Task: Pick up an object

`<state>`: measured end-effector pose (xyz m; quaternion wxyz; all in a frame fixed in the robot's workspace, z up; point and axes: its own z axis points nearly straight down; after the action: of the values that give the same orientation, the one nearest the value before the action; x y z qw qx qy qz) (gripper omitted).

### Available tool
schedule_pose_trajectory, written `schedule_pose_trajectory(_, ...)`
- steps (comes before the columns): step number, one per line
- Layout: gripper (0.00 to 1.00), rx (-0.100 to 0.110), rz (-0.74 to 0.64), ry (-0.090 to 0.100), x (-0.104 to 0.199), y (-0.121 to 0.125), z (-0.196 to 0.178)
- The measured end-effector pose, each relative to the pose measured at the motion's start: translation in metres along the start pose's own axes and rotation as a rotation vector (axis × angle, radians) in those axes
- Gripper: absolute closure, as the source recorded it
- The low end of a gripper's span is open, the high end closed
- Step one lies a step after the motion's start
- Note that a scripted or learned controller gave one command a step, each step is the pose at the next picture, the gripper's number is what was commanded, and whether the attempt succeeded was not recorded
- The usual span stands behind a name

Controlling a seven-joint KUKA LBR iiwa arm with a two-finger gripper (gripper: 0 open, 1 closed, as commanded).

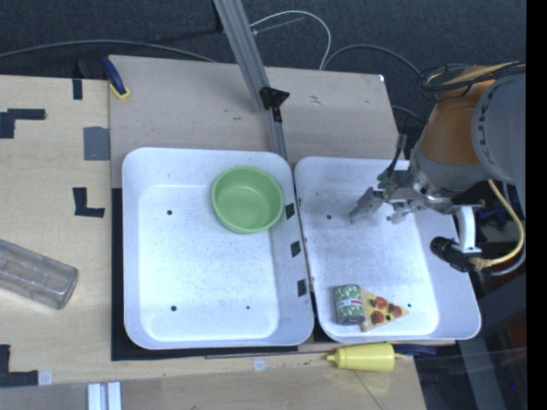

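Observation:
A green bowl (248, 199) sits at the upper right of the left bin (154, 254). In the right bin (402, 263), near its front edge, lie a small green can (348, 304) and, touching it on the right, a pizza-slice toy (382, 308). My gripper (379, 208) hangs over the upper middle of the right bin, fingers spread apart with nothing between them. It is well above and behind the can and the pizza slice, and to the right of the bowl.
A yellow mustard bottle (369, 357) lies on the bench just in front of the right bin. A clear plastic container (32, 273) rests at the far left. A grey pole (244, 41) slants down to the bins' rear junction. Cables run behind.

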<state>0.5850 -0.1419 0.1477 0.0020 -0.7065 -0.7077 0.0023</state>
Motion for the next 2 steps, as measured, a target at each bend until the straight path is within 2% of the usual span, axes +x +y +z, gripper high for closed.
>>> schedule_pose_trajectory(1,0.00,0.001,0.000,0.001,0.001,-0.002,0.055)
schedule_pose_trajectory(2,1.00,-0.003,-0.001,0.001,0.002,0.000,0.041)
